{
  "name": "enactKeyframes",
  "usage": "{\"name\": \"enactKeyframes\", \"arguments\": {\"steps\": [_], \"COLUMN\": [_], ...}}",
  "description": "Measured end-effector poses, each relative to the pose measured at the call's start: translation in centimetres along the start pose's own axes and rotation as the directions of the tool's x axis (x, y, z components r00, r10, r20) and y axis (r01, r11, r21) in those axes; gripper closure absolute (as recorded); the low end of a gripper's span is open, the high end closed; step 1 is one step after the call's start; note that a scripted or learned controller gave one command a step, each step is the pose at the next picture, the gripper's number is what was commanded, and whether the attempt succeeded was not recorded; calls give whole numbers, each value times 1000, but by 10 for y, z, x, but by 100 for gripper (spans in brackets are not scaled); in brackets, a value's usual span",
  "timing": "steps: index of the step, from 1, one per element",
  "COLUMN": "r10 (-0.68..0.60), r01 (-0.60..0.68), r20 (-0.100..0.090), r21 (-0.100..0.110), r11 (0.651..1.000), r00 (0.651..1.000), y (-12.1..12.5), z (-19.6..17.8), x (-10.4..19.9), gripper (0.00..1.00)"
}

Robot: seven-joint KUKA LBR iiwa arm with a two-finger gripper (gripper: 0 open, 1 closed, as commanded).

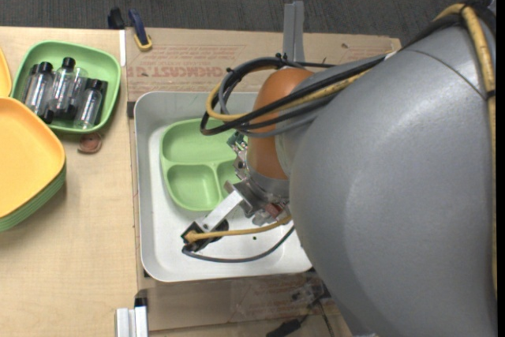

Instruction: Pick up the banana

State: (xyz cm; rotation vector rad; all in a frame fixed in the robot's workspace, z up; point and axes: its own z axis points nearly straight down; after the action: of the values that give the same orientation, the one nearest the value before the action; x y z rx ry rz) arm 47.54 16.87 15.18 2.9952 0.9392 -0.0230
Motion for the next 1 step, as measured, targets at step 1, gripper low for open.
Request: {"name": "enactKeyframes", "arguments": {"steps": [1], "r10": [-62], "r01": [62], "r20": [-6], "r21": [-1], "r11": [998], "r00": [998], "y": [-45], "z": [61], "x": [38], "gripper": [100]}}
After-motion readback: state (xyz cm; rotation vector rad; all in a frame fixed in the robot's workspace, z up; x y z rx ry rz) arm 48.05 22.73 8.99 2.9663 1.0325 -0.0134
